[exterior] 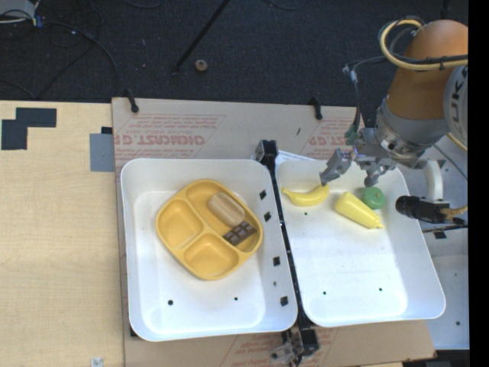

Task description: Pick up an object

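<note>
In the right bin [367,281], near its back wall, lie a yellow banana [306,196], a yellow cone-shaped piece [356,209] and a small green round piece [374,197]. My gripper [349,178] hangs over the back of this bin, above and between the banana and the green piece. It is open and nothing sits between its fingers. One fingertip [328,176] is just up and right of the banana; the other is close above the green piece.
The left bin [153,297] holds a yellow divided plate [183,224] with a tan bread-like piece [225,207] and a dark brown chocolate bar [239,234]. A black divider [279,235] runs between the bins. The front half of the right bin is bare white.
</note>
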{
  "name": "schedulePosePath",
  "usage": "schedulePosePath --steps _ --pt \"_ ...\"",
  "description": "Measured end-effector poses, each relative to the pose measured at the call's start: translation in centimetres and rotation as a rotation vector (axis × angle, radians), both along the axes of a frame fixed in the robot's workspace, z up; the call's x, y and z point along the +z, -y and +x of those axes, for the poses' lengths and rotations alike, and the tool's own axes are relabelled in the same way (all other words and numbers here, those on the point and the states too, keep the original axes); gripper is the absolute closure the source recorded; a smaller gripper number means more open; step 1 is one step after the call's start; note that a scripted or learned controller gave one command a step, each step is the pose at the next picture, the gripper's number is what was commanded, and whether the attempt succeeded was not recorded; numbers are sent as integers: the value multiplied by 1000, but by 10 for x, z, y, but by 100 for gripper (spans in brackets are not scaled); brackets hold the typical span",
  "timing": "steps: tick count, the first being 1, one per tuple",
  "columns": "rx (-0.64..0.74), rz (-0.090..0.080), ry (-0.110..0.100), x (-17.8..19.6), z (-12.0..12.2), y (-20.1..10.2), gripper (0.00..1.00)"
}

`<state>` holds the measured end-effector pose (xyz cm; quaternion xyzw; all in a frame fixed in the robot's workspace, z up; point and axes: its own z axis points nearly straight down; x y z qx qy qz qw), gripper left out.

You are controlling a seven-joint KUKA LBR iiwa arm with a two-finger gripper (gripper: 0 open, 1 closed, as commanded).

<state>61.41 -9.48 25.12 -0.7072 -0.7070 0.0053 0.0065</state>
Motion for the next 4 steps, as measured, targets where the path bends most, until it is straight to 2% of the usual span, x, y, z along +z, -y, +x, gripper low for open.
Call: schedulePosePath --steps 1,2,4 --pt "2 -1 13 8 2 0 0" --pt "1 -2 9 -40 7 6 0" --pt "0 -1 7 -165 -4 -3 0"
